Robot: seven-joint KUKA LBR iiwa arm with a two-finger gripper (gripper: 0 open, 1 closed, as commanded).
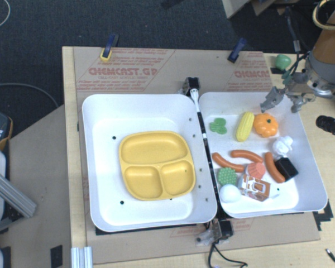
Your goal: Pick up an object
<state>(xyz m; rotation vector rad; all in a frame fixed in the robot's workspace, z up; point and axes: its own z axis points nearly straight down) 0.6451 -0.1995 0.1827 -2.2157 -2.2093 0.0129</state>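
Note:
My gripper point(284, 101) hangs over the back of the right bin point(315, 175), its fingers spread apart with nothing between them. Just below it lies an orange fruit point(266, 125), with a yellow corn cob point(244, 125) to its left. A green leafy piece point(218, 126) lies further left. Toward the front are orange sausages point(241, 156), a green round piece point(227, 176), a white egg point(230, 193), a clear packet point(255, 187), a black block point(286, 167) and a white lumpy piece point(282, 146).
The left bin point(95, 149) holds a yellow divided tray point(156, 164). Clamps point(106, 49) sit at the board's back edge. The arm's wrist point(324, 66) comes in from the upper right. A black divider point(200, 124) runs between the bins.

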